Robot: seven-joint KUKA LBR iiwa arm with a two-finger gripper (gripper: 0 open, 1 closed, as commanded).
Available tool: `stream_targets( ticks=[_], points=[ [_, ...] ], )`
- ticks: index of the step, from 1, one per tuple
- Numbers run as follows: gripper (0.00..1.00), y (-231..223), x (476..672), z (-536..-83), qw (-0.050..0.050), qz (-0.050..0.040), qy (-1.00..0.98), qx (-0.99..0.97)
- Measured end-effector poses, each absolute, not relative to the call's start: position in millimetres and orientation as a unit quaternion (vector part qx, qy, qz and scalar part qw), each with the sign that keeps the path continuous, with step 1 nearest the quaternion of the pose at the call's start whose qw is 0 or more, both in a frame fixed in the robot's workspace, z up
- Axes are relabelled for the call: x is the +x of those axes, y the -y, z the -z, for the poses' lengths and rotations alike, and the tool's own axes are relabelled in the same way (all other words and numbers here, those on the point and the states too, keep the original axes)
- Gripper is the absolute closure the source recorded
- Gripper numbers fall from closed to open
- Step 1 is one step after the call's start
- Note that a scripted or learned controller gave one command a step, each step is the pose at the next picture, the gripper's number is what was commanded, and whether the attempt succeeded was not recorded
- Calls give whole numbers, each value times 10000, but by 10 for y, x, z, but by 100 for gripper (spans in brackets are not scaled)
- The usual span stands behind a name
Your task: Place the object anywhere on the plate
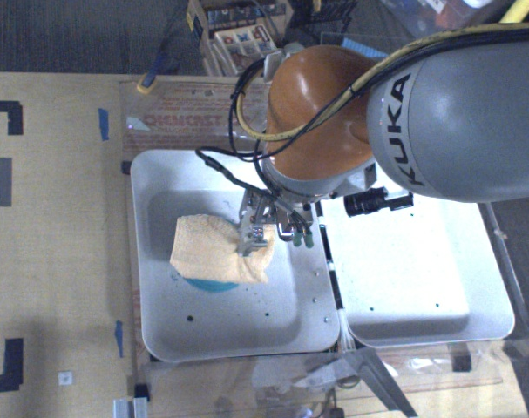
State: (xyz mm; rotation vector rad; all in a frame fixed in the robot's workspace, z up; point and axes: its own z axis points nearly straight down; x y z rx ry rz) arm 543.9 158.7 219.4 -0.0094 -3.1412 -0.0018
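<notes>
A pale yellow cloth [213, 249] lies in the left bin [159, 320], draped over a blue plate [213, 284] so that just a sliver of the plate's rim shows at the cloth's lower edge. My gripper [254, 240] hangs over the cloth's right edge, with its fingers pointing down into the fabric. The cloth's right side looks bunched up where the fingertips meet it. I cannot make out whether any cloth sits between the fingers. The arm's orange band [321, 103] and grey body cover the upper right of the scene.
The right bin [421, 277] sits beside the left one, sharing a dark divider [329, 268]. Cables [229, 168] trail from the wrist over the left bin's upper part. Wooden bench surface [55, 233] lies to the left of the bins.
</notes>
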Motion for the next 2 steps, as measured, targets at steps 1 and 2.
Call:
stream_targets(
  ticks=[1, 2],
  points=[
    [100, -2023, 5240, -2254, 0, 7, 10000, -2],
    [0, -2021, 5240, -2254, 0, 6, 10000, -4]
  ],
)
